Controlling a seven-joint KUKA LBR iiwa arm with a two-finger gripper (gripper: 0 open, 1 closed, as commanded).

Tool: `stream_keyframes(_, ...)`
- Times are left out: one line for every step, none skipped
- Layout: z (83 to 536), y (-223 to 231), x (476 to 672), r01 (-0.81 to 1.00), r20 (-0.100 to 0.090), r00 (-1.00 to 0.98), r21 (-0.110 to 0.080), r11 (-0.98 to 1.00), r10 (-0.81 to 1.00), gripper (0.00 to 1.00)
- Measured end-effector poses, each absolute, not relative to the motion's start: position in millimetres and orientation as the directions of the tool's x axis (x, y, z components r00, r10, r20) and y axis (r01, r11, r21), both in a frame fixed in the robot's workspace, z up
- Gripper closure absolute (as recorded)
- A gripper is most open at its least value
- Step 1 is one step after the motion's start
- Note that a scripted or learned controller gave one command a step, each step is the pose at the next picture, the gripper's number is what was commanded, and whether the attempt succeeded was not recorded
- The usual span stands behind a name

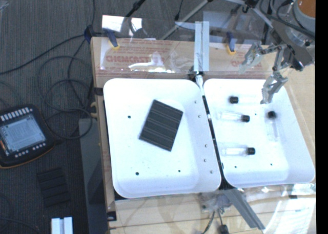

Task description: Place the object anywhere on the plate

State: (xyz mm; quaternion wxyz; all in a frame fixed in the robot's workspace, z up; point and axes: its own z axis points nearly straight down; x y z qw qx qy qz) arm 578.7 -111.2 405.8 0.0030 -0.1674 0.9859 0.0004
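Fingers of the gripper hang spread apart with nothing between them, over the right bin near its far rim, at about one o'clock from that bin's centre. Just below the fingertips, at five o'clock from them, lies a clear vial with a black cap, its cap end nearest the gripper but apart from it. Three more black-capped vials rest in the same bin: one at nine o'clock from the gripper, one near the bin's middle, and one toward six o'clock. Across the divide, the left bin holds the dark ribbed rectangular plate, lying flat and tilted, at roughly eight o'clock from the gripper and well apart from every vial.
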Motion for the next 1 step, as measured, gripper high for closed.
stream_keyframes(405.8, -111.2, 578.7, -0.330, -0.006, -0.944, 0.000, 0.944, -0.330, 0.00)
